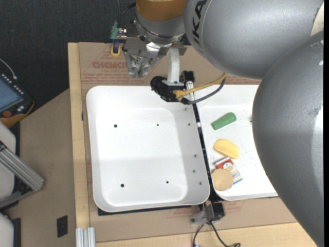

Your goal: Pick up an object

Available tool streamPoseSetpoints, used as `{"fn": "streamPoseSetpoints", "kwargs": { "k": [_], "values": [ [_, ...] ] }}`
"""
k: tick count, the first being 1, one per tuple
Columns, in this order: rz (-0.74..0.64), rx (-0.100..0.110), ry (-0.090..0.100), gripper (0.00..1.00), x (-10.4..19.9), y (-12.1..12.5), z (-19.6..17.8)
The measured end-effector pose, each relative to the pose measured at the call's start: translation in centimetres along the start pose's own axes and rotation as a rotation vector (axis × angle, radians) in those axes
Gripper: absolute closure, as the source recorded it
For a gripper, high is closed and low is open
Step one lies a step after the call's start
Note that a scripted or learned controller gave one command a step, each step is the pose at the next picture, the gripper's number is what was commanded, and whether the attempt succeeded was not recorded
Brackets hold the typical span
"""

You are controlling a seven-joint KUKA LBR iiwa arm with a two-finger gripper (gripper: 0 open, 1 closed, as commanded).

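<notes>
Grey arm (267, 50) fills the upper right, nearest the lens. Its gripper (138, 65) hangs over the cardboard beyond the left bin (103, 138); I cannot tell its state. Well apart, in the right bin (257, 192), lie a green block (223, 121), yellow piece (226, 148), tan disc (222, 179) and small carton (234, 172).

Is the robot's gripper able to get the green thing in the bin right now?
Probably yes. The green block lies alone on the right bin's floor, uncovered from above. The gripper hangs beyond the left bin and must travel over.
</notes>
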State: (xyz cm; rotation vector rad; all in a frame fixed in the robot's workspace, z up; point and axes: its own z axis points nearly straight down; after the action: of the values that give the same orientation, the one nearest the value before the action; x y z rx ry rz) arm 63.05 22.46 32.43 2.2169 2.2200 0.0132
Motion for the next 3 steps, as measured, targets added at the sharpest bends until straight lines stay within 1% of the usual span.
{"fn": "streamPoseSetpoints", "kwargs": {
  "k": [1,2,3],
  "values": [
    [-0.004,0.008,0.001,1.00,0.1,-9.7,-7.1],
    [0.008,-0.008,0.001,1.00,-6.5,-9.3,-19.6],
    [-0.005,0.004,0.000,1.00,-1.7,-12.4,-21.4]
  ]
}}
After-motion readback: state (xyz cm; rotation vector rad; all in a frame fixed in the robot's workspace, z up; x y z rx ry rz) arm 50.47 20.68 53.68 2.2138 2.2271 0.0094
